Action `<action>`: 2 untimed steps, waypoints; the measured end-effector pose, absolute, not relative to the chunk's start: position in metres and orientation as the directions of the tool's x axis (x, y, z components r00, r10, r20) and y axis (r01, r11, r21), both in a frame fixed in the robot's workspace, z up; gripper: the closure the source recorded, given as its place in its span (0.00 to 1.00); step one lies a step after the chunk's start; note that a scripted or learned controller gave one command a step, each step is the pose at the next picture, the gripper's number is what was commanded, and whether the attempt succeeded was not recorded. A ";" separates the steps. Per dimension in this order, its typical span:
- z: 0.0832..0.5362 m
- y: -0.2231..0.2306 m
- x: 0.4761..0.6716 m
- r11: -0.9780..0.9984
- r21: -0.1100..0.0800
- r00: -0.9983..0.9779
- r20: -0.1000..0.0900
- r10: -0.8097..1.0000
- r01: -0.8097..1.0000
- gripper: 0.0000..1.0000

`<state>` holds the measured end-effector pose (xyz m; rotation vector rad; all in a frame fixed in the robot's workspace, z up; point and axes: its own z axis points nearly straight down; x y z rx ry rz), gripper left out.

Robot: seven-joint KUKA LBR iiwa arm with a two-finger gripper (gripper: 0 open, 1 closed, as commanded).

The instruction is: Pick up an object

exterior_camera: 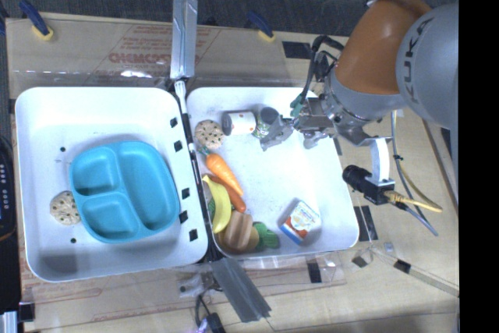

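In the right bin [292, 171] my gripper [270, 133] hangs low near the back, just right of a small white can [240, 122] lying on its side. A cookie [208, 134] lies left of the can. Along the bin's left wall are an orange carrot [225, 177], a yellow banana [219, 205], a brown piece of toy food [239, 231] and a green piece [267, 237]. A small white, blue and red carton [300, 220] sits near the front right. Nothing shows as held.
The left bin [47, 121] holds a blue divided plate [123, 189] and a second cookie [65, 207] at its left side. The arm's grey and orange body [382, 58] looms over the right bin's back right corner. A metal divider [184, 35] stands behind the bins.
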<state>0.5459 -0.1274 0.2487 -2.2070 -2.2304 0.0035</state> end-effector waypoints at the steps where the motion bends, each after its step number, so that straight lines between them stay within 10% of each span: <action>1: 0.109 -0.149 0.474 0.137 -0.009 -0.137 0.003 0.991 0.991 0.00; 2: 0.090 -0.112 0.538 0.189 -0.004 -0.189 0.002 0.982 0.982 0.00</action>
